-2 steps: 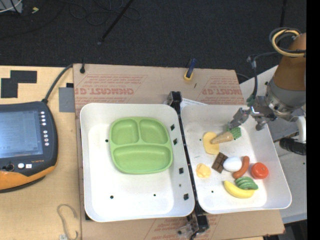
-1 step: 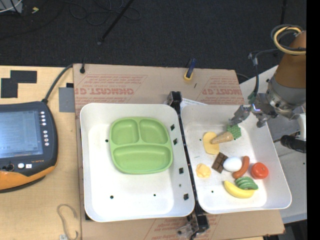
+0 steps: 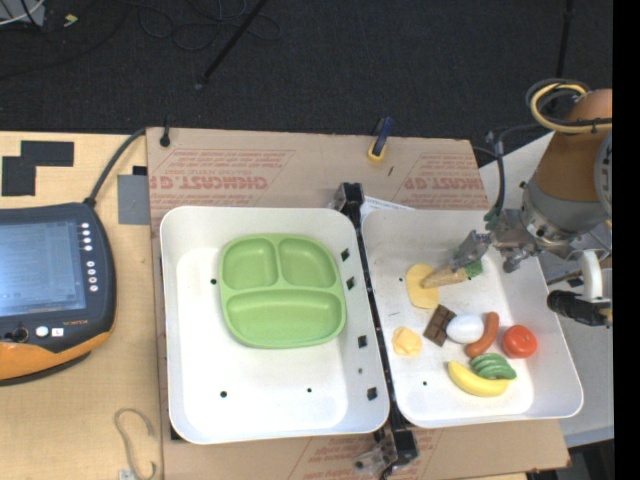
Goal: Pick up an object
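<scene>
Two shallow white bins sit side by side on the brown cardboard-covered desk (image 3: 250, 168). The left white bin (image 3: 190, 368) holds a light green plastic plate with three sections (image 3: 282, 291), lying flat near the middle.

The right white bin (image 3: 545, 388) holds the small toy foods. A pale yellow round slice (image 3: 418, 286) lies at about 10 o'clock in this bin. A small yellow cheese chunk (image 3: 406, 342) lies at about 7 o'clock, close to the bin's left wall. Just beside it are a brown chocolate block (image 3: 439, 324) and a white egg (image 3: 464, 328) — these two touch. A reddish sausage (image 3: 483, 334) leans against the egg on its other side. A red tomato (image 3: 519, 342) sits at about 4 o'clock. A yellow banana (image 3: 474, 381) lies at 6 o'clock, with a green striped slice (image 3: 493, 366) resting on top of it.

The grey arm with the orange band (image 3: 570, 168) reaches in from 3 o'clock. Its gripper (image 3: 462, 264) hangs low over the yellow slice, and a tan stick-like piece (image 3: 443, 279) lies right under its tip. I cannot tell if the gripper is open or closed — the tip is too small and dark.

A tablet with a grey and orange case (image 3: 50, 283) lies on the desk at 9 o'clock.
</scene>
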`<state>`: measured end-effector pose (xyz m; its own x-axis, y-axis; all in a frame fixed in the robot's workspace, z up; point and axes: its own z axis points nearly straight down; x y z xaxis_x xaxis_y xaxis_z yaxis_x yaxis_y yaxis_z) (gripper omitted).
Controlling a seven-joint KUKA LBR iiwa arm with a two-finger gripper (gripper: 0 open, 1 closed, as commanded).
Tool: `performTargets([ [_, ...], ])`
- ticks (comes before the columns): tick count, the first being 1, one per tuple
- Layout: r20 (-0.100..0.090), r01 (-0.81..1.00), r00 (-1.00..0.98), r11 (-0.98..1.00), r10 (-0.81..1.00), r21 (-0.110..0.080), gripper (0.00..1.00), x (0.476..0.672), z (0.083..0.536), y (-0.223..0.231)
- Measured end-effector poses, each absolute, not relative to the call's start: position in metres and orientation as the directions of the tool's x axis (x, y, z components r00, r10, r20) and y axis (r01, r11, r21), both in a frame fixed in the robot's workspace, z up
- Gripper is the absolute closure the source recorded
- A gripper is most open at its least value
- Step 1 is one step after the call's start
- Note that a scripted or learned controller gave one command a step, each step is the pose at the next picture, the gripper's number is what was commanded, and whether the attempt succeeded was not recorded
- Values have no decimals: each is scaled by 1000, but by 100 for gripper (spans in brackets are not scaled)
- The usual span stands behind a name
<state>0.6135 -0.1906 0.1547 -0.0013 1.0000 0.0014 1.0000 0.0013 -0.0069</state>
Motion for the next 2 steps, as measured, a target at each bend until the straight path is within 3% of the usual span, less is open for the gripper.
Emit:
performTargets([
  [1,2,1000,-2,2,1000,-7,0,605,105,-182],
  [2,1,1000,-3,3,1000,-3,0,605,87,-180],
])
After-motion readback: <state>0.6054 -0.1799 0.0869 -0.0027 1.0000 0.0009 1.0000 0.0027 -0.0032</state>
